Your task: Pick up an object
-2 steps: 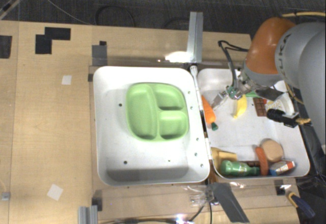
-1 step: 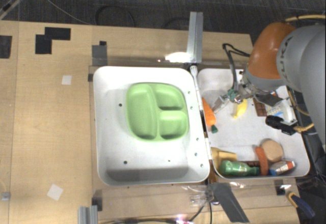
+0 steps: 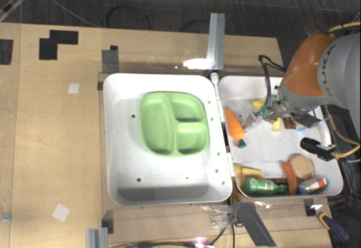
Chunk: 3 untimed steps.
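We hover our gripper [image 3: 269, 113] low in the right bin [image 3: 333, 185], finger state impossible to tell, with the carrot [image 3: 234, 123] lying just left of the jaws, its long axis running toward the bin's near-left.

Grey arm [image 3: 338, 72] reaches in from right, orange band above wrist, hand [image 3: 269, 113] low.
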Each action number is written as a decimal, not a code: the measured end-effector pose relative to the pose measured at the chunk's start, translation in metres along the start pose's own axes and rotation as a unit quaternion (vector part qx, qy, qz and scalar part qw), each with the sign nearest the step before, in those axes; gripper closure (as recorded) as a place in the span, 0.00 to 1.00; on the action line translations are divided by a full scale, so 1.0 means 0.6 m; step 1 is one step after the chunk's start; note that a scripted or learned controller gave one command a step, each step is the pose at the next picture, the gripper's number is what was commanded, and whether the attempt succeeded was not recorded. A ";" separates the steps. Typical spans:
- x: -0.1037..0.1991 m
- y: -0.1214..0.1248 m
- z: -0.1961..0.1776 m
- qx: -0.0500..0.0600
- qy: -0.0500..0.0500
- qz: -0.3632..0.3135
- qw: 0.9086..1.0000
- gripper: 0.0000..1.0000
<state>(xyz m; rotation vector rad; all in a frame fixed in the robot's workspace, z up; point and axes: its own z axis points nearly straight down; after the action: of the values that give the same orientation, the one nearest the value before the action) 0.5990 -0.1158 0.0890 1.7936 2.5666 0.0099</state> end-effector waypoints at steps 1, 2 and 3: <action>-0.123 -0.025 -0.034 0.002 -0.001 -0.035 0.999 0.00; -0.013 0.044 0.002 0.001 0.001 -0.024 1.000 0.00; 0.034 0.008 -0.001 0.000 -0.002 0.078 0.997 0.00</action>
<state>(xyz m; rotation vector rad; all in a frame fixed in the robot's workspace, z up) 0.5961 -0.0949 0.0893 1.9866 2.4169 0.0089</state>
